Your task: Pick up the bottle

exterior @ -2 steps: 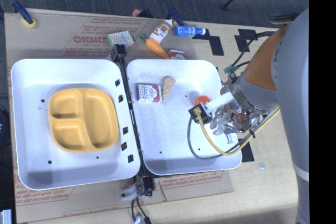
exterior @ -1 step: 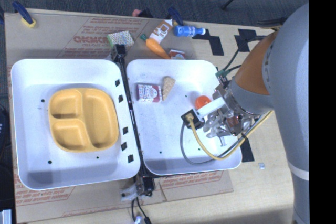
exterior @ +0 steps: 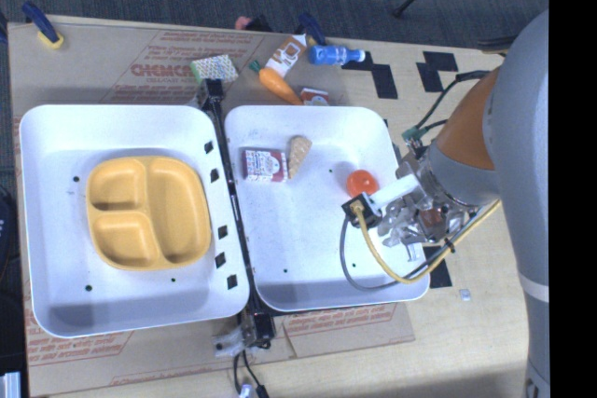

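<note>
Fingers point(exterior: 373, 212) — can't tell if they're spread or pinched — sit low in the right bin point(exterior: 308, 289) by the red ball point(exterior: 362, 182), well away from the bottle point(exterior: 333, 56) out on the worktop point(exterior: 466, 331), so it'll probably grab the wrong thing.

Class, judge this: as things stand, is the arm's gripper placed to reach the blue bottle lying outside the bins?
Probably not yet. The gripper hangs over the right bin, while the bottle lies beyond that bin's far rim. Nothing covers it.

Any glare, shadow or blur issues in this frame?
Camera view: even, soft light; faint shadow along the near walls of both bins; no hard glare on the tray; overall soft focus, so the gripper reads as clutter and the bottle label is unreadable.
</note>
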